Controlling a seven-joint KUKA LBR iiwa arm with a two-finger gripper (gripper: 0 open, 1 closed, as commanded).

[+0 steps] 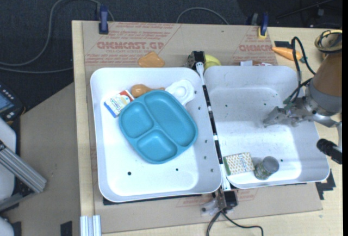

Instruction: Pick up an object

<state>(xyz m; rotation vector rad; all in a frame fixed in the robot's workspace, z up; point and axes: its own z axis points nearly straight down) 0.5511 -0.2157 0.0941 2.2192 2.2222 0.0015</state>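
Nearest, a patterned packet (238, 163) and a grey round object (266, 167) lie in the right bin's (255, 85) near corner, likely candidates for picking, while the hand (274, 118), whose grip I cannot tell, hovers low over bare floor farther back.

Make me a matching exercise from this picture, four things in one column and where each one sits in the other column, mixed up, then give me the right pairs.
Things:
1. blue divided tray
2. patterned packet
3. hand
4. orange lump

Places:
A. on the bench board above the left bin
B. over the right bin's floor, near its right side
C. in the left bin
D. at the right bin's lower edge, beside a grey round thing

Pairs: 1-C, 2-D, 3-B, 4-A
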